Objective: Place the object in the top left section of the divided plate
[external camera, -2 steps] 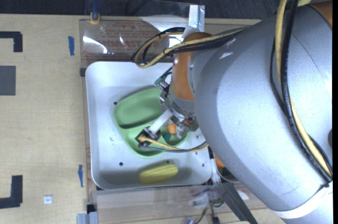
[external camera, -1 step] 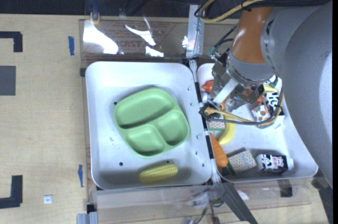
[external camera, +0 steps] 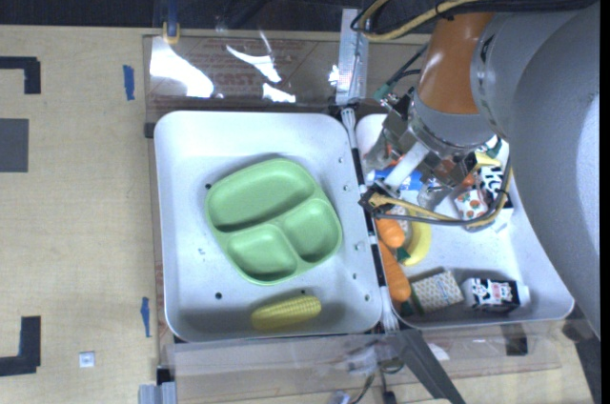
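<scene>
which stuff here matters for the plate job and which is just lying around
For the job:
- green divided plate, left bin
- arm's pincer, over the right bin

Lying about:
- corn cob, left bin, beside the plate
- carrot
- banana
- black-and-white carton

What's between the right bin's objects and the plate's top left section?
The raised bin walls where the two bins meet lie across the route. Beyond them, the green divided plate sits open in the left bin; the corn cob lies below the plate, off the path.
</scene>
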`<action>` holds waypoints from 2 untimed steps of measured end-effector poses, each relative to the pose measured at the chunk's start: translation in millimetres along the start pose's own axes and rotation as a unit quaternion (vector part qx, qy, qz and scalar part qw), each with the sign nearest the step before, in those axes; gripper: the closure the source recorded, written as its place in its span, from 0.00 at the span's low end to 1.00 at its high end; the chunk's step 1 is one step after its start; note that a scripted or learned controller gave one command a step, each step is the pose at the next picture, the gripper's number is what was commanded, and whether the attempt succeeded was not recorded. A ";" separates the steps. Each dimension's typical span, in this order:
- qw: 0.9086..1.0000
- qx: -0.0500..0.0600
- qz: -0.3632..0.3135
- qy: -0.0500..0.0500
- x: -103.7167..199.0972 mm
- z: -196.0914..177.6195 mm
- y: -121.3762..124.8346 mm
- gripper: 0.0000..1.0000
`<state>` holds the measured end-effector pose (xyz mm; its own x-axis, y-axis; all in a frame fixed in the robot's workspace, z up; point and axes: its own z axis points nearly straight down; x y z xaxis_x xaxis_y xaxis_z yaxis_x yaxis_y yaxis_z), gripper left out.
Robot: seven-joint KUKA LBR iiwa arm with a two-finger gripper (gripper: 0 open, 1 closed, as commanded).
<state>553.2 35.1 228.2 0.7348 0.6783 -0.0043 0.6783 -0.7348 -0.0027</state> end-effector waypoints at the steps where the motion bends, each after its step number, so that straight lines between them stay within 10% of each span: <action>1: 0.999 0.001 -0.041 0.000 -39.9 44.0 -66.4 0.00; 2: 0.999 0.001 -0.041 -0.002 -39.5 36.2 -66.0 1.00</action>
<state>479.3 56.8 192.4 0.6768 0.7361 -0.0073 0.7361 -0.6768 -0.0056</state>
